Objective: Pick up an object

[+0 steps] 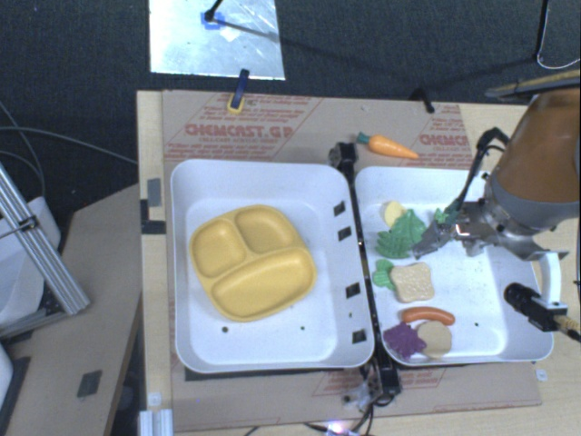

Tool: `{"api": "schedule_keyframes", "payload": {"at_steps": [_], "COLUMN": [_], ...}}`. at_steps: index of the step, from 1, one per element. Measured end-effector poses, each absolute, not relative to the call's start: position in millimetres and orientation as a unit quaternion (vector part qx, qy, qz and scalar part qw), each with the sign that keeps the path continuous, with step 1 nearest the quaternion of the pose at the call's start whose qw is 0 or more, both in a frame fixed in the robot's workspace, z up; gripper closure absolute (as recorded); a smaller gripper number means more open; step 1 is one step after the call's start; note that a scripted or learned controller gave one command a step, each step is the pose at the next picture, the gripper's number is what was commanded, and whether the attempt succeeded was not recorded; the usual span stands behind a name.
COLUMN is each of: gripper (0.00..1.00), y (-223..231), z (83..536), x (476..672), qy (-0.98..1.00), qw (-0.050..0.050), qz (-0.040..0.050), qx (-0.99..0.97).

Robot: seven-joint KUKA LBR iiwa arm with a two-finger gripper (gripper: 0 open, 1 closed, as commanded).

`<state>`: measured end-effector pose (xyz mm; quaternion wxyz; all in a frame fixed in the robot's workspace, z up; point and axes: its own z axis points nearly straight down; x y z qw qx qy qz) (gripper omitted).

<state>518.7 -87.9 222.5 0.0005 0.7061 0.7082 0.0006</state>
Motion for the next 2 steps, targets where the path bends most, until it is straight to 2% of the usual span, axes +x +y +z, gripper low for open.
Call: {"api": "schedule_keyframes", "payload": {"at_steps": [1, 2], "gripper": [0.0, 0.0], "y": [-99, -87], "z": [104, 83], "x": [484.0, 515.2], "qy": [0.706, 0.709], "qw": [-0.005, 0.0], "qz": [-0.003, 0.0009], "qx": [0.708, 0.706]}}
